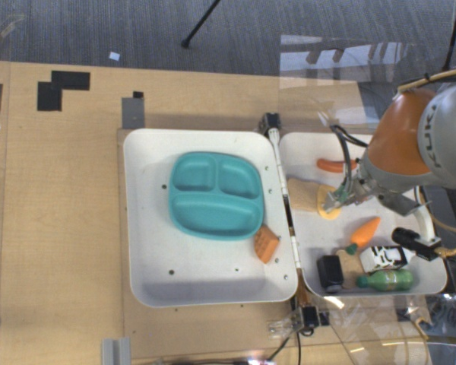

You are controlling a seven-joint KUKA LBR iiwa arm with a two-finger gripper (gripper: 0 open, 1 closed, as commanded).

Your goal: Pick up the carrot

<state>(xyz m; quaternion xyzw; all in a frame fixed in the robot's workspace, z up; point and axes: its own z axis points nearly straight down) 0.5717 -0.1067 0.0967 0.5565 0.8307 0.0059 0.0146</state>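
The carrot [366, 231] is orange with a small green top and lies slanted in the right bin [304, 158], near its middle. My gripper [340, 198] hangs from the grey and orange arm over the same bin, up and to the left of the carrot and apart from it. Its tip is over a pale yellow piece [325, 201]. Nothing shows as held by it.
A red-orange stick [333, 165] lies at the right bin's back. Along its front are a black block [330, 271], a green item [386, 280] and a white-and-black item [384, 257]. The left bin [148, 204] holds a teal divided plate [215, 194] and an orange-brown chunk [266, 244].
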